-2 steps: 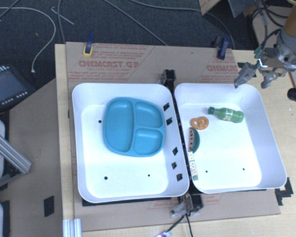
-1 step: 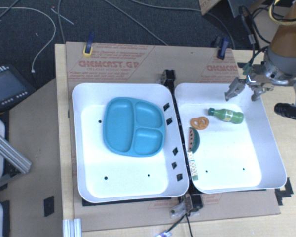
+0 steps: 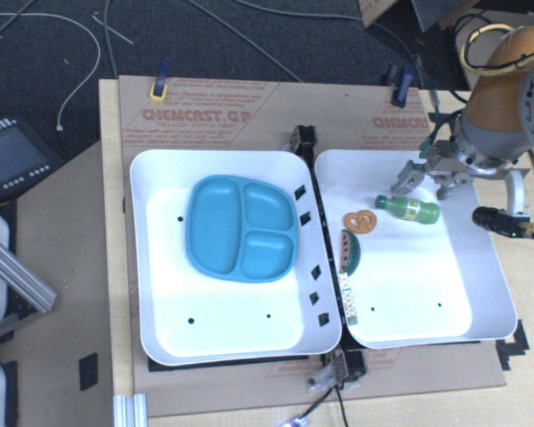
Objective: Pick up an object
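My gripper (image 3: 427,182) hangs over the far side of the right bin (image 3: 445,314), fingers spread open, one fingertip (image 3: 403,183) to the left and one at about the bottle's far side. A small green bottle (image 3: 409,208) lies on its side just below the fingers, nothing held between them. A brown pretzel (image 3: 360,222) rests left of the bottle. A watermelon slice (image 3: 350,252) lies against the bin's left wall.
The left bin (image 3: 160,318) holds a blue divided plate (image 3: 241,229). A black divider with clips (image 3: 310,229) runs between the bins. Blue clamps (image 3: 400,84) hold the cardboard at the back. The arm's orange band (image 3: 507,56) stands at the upper right.
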Tool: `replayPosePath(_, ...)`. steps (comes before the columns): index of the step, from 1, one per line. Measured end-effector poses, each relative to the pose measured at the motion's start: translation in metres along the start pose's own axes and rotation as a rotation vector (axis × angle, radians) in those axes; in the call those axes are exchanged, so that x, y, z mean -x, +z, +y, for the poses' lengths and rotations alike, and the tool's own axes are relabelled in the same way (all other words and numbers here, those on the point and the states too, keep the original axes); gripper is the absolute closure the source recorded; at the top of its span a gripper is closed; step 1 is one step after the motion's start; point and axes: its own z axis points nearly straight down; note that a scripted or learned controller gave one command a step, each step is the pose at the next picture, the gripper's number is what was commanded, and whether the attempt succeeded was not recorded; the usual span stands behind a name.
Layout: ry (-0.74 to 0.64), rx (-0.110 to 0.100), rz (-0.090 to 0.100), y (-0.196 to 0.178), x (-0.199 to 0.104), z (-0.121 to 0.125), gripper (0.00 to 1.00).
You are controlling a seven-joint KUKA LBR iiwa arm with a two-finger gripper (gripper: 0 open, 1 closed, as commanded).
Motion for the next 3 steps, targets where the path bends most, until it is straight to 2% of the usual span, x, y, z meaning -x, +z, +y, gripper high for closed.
replayPosePath(1, 0.000, -0.001, 0.000, 0.053, -0.001, -0.001, 0.00)
replayPosePath(2, 0.000, 0.008, -0.001, 0.038, -0.001, 0.002, 1.00)
replayPosePath(3, -0.001, 0.012, -0.003, -0.007, -0.002, 0.004, 1.00)
